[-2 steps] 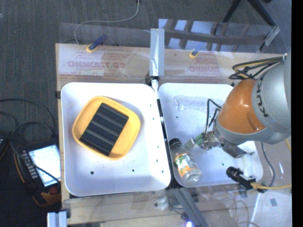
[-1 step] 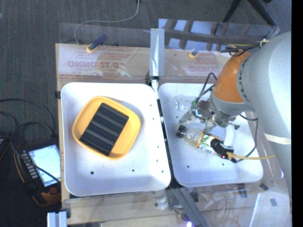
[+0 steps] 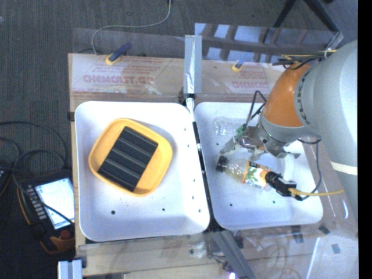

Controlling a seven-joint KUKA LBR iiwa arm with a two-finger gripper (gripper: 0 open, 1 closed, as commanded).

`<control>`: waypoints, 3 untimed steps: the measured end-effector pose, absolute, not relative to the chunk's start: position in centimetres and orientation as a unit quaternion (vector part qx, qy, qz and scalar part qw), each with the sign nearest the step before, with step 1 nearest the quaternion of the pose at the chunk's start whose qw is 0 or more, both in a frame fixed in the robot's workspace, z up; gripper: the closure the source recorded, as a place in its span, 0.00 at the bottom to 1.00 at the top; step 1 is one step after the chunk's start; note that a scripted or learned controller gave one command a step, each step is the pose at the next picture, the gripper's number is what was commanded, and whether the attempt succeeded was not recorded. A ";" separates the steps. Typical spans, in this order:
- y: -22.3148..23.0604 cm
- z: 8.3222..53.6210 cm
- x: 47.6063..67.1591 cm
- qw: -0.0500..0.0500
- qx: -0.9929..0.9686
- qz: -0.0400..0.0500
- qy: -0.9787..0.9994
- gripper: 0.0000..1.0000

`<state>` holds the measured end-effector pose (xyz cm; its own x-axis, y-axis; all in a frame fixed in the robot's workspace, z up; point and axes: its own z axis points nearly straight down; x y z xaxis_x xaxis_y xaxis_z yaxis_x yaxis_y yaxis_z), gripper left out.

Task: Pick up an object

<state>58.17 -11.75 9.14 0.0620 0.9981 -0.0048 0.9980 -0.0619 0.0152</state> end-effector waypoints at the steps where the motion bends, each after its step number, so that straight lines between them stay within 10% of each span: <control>1: -6.9 18.4 63.4 0.001 0.789 -0.002 0.615 0.00; 2: -6.5 40.3 66.0 0.002 0.842 -0.001 0.539 0.00; 3: -2.8 27.2 66.8 0.000 0.774 -0.002 0.633 0.00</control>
